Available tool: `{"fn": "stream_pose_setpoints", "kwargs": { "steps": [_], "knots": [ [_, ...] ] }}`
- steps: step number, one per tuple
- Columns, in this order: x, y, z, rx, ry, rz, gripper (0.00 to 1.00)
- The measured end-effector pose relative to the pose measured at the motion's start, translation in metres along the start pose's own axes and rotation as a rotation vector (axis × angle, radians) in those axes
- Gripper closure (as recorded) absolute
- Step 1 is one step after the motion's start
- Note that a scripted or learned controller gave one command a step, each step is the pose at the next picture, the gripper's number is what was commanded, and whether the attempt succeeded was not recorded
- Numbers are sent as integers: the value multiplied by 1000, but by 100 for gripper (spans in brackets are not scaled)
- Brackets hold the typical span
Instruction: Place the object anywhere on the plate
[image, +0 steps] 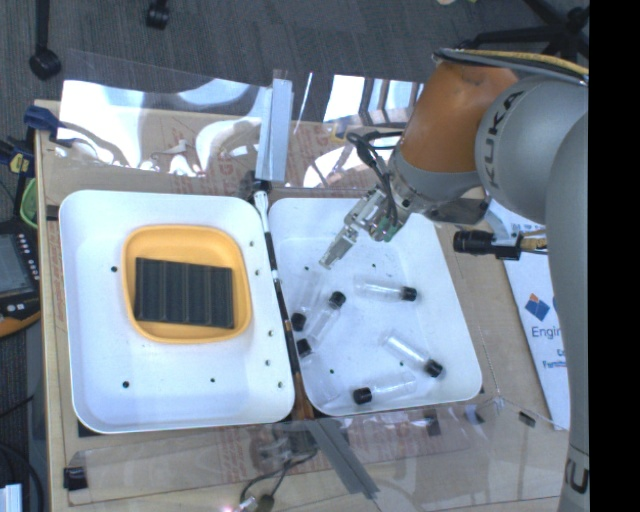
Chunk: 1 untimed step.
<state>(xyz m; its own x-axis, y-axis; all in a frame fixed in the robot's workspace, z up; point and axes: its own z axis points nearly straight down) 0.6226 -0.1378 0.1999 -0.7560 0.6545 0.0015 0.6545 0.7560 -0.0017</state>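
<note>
Jaws of the arm hung over the upper part of the right bin — whether released or clenched could not be told. Clear vials with black caps lay scattered in that bin, one just below the jaws. Yellow plate sat in the left bin — a dark ribbed insert on it

A robotics lab: a big industrial arm at three o'clock reaches over a table with two white bins, cables trailing at eleven o'clock.
</note>
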Motion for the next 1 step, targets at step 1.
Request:
{"fn": "stream_pose_setpoints", "kwargs": {
  "steps": [1],
  "knots": [
    [149,34,-9,-1,0,115,0]
  ]
}}
